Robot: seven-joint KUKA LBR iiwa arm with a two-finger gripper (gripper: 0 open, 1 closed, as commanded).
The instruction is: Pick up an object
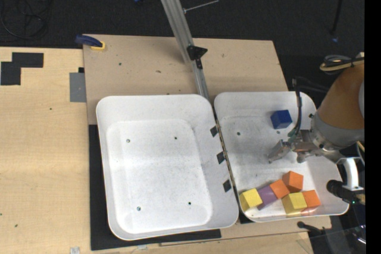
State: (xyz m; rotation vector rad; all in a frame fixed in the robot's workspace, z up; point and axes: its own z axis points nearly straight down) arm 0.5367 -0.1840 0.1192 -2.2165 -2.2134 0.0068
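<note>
My gripper (287, 154) hangs low over the middle of the right bin (250, 110), reaching in from the right. Its fingers (275, 155) stand open, spread apart with nothing between them. A blue cube (281, 119) lies just behind the gripper, apart from it. Toward the bin's front sits a cluster of blocks: a yellow one (251, 198), a purple one (266, 196), two orange ones (280, 189) (292, 180), another yellow (294, 203) and another orange (310, 198). The cluster lies in front of the gripper, not touching it.
The left bin (158, 166) lies beside the right one, with black clips (219, 157) along the shared rim. A metal rail (175, 12) slants up from behind the bins. The arm's body (342, 113) covers the right bin's right edge.
</note>
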